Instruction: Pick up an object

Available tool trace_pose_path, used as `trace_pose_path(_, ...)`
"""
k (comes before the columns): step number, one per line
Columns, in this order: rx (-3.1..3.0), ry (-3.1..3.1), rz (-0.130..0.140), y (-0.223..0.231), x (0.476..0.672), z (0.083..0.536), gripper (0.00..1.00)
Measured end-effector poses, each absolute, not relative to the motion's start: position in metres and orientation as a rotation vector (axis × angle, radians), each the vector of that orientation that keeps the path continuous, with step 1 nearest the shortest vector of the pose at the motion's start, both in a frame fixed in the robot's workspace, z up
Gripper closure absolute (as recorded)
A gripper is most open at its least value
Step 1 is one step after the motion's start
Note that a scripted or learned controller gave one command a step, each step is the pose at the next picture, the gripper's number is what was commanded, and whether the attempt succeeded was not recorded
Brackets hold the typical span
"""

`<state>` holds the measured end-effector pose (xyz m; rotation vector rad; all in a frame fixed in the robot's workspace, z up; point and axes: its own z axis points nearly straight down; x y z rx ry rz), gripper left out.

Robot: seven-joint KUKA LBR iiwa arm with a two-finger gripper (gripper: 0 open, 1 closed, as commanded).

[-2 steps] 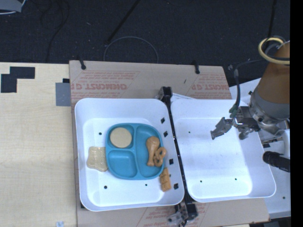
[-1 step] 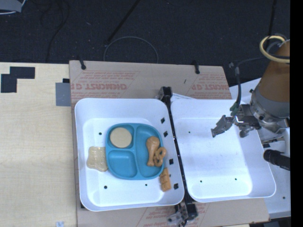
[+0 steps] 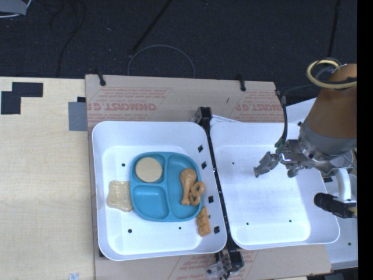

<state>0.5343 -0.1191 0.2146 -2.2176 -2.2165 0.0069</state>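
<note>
Over the right bin (image 3: 274, 226) the tool (image 3: 269, 164) is seen, carried by the grey arm (image 3: 332, 118) that reaches in from the right. Its two fingers are spread apart, and nothing is held between them.

All the objects are found in the left bin (image 3: 116, 139), well apart from the tool and to its left. One blue divided tray (image 3: 152, 204) is counted there. One round tan disc (image 3: 148, 169) is seen in the tray's upper left compartment, and one tan pretzel-like piece (image 3: 191, 186) in its right compartment. One pale bread-like slice (image 3: 119, 195) lies just beside the tray's left edge, and one small orange-brown piece (image 3: 203, 221) lies just off its lower right corner, near the divider between the two bins.

On the cardboard (image 3: 140, 101) under the bins, red print is seen upside down; the letters appear to read "CHEMCAST", though this cannot be told with certainty.
</note>
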Motion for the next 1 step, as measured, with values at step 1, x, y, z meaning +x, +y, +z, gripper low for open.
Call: trace_pose_path(1, -2.217, -2.216, 0.007, -0.1230, 0.5335, 0.1698, 0.00)
